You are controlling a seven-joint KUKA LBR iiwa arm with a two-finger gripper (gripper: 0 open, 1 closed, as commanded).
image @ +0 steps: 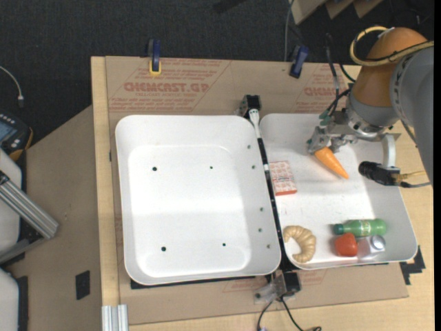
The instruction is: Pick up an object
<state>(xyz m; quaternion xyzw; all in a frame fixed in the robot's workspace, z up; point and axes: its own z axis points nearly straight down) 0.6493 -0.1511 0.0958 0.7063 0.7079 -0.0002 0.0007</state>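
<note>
Carrot (pixel 332 162): right bin (pixel 386 205), 12 o'clock area, lying tilted.
Tool (pixel 324 141): at carrot's upper end; finger state cannot tell.
Other items: croissant (pixel 300 243), green bottle (pixel 360 227), red piece (pixel 346 245), 6 o'clock.

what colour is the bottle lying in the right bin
Green, with a pale cap: the bottle, seen in the camera view.

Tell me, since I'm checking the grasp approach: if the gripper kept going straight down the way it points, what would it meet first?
Most likely the orange carrot, whose upper end lies right under the gripper in the right bin. Height is hard to judge from this slanted view, so contact may already be made.
</note>
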